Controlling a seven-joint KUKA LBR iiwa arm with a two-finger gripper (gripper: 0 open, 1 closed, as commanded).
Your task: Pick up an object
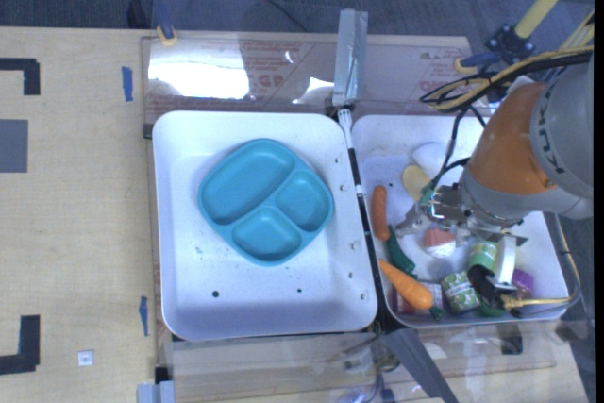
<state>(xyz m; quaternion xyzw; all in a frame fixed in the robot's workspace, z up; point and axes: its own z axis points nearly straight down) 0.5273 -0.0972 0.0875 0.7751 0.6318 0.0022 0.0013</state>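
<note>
My gripper (453, 224) hangs low over the middle of the right bin (377, 129), under the orange-banded wrist. Directly beneath it lies a small red and white piece (439, 240). An orange carrot (379, 210) lies along the bin's left wall, and a second carrot (408, 287) sits at the front left. A curved dark green piece (397, 254) lies between them. A green can (483, 257), a green block (460, 292) and a purple item (523, 280) crowd the front right. A pale yellow disc (415, 177) and a white lump (429, 153) lie farther back.
The left bin (179, 231) holds a blue divided plate (266, 200) at its centre. A raised divider (354, 193) separates the two bins. Yellow cables (472, 80) loop behind the right bin. The wooden bench (66, 203) stretches to the left.
</note>
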